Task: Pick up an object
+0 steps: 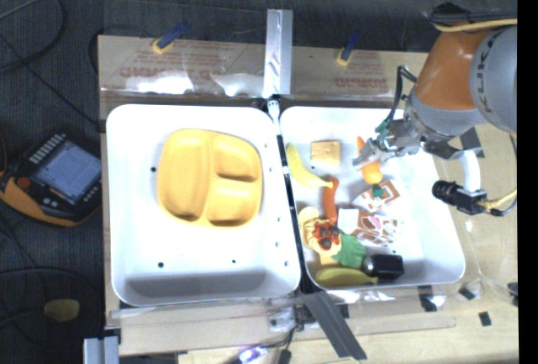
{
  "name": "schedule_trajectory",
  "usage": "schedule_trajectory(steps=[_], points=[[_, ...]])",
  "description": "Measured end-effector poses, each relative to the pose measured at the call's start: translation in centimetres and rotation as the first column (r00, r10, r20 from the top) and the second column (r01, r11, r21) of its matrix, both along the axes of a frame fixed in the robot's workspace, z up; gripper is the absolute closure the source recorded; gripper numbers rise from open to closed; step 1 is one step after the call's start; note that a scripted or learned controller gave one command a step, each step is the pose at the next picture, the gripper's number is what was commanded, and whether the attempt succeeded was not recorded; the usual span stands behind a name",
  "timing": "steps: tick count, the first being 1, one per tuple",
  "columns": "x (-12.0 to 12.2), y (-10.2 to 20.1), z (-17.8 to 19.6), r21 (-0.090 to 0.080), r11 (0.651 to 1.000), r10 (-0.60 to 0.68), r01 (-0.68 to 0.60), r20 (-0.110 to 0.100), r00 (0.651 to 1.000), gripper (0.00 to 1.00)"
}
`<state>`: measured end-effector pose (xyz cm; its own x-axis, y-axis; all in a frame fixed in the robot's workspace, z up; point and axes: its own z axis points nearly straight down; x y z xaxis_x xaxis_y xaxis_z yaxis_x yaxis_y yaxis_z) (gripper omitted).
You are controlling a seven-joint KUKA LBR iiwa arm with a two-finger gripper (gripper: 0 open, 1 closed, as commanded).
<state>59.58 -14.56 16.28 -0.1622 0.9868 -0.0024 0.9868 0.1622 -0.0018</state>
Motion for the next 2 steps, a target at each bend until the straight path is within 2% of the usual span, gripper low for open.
schedule_trajectory(steps=[1, 2], points=[[0.4, 0.0, -1.8, 0.001, 0.988, 0.153, -0.153, 0.0, 0.988, 1.0], [3.0, 2.6, 3.3, 0.002, 0.996, 0.09, -0.09, 0.001, 0.996, 1.0]])
